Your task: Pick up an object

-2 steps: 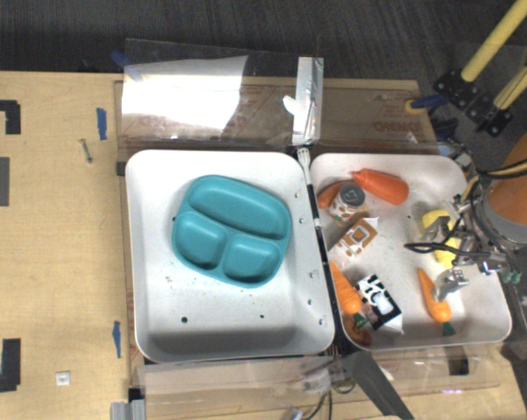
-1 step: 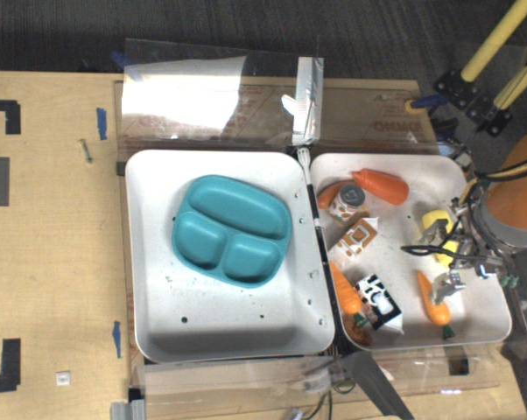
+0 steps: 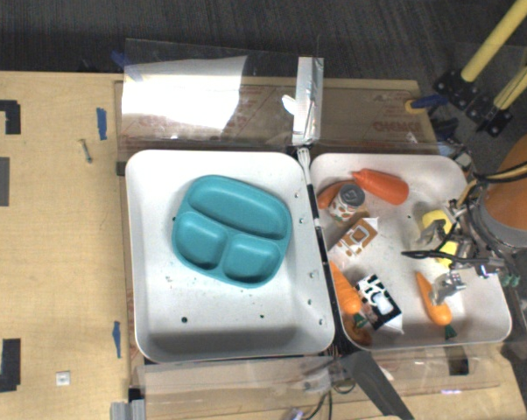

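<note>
Trouble is most likely sitting around the yellow piece (image 3: 433,224) and the small carrot (image 3: 436,306). These two are lying closest to the gripper (image 3: 444,252), near the right wall of the right bin (image 3: 495,326). The gripper is hanging between them, low over the bin floor, and dark cables and metal parts are crowding it. I cannot tell whether it is released or clenched, and nothing is visibly sitting in its grasp.

If it is aiming for the yellow piece, it is probably risking a glancing contact that nudges the piece away. The small carrot is rounded and tapering, so a closing grip may be squeezing it out sideways. The bin wall close by is also leaving little room on that side, and a scrape against it could spoil the try.

Further left, the other things are lying close together, so a reach there could be catching two at once or knocking a neighbour.

Counting the right bin:
- three carrots, with a second carrot (image 3: 345,294) by the divider and a third, fatter carrot (image 3: 382,185) at the top
- one yellow piece
- one small jar (image 3: 348,199)
- one brown-and-white box (image 3: 357,237)
- one black-and-white pack (image 3: 380,301)

The left bin (image 3: 150,304) is holding one teal tray (image 3: 231,230) with three compartments.
</note>
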Tool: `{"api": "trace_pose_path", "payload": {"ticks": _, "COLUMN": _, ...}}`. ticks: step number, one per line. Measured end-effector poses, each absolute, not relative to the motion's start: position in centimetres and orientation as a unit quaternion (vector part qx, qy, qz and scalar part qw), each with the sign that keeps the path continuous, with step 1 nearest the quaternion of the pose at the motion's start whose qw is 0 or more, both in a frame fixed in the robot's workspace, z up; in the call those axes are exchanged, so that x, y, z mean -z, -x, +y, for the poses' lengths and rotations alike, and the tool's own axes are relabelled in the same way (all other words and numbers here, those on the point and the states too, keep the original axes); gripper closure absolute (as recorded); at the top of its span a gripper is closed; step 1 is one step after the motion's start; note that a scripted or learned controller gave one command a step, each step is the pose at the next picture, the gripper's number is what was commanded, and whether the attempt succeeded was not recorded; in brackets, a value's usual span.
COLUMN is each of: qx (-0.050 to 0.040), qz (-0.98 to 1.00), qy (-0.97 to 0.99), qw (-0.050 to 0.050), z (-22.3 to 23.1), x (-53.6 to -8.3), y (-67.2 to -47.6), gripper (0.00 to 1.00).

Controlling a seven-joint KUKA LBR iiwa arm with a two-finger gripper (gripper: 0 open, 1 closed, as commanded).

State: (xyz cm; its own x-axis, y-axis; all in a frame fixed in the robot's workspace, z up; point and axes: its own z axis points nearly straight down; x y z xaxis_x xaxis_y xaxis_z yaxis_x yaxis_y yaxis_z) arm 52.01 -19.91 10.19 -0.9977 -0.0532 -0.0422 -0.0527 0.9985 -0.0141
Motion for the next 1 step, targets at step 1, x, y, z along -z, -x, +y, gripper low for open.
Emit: {"api": "trace_pose_path", "payload": {"ticks": 1, "qx": 0.0067, "qz": 1.0, "qy": 0.021, "qw": 0.022, "z": -20.4, "x": -10.17, "y": -51.98, "gripper": 0.0}}
